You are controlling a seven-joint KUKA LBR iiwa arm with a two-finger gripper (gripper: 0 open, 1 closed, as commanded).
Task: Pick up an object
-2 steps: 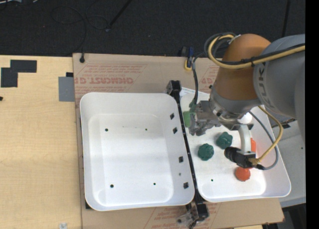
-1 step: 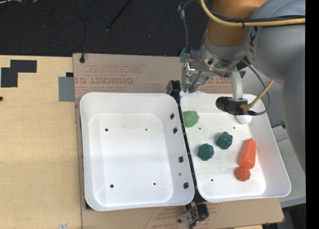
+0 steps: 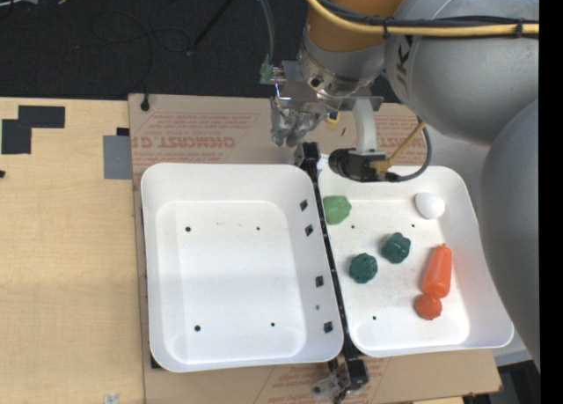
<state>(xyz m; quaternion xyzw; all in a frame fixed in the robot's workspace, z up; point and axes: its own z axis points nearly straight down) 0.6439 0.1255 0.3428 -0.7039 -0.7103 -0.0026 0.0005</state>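
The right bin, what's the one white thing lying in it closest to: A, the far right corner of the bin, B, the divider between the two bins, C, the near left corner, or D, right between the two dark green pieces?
A: the small white object lies up near the far right corner of the right bin, well away from the two dark green pieces.

Gripper (image 3: 295, 129): finger detail blurred against the cardboard, spacing unreadable. Arm (image 3: 457, 41) above and right of it: cut off by the top and right edges. Black clip (image 3: 345, 380), far below the gripper: too small to identify
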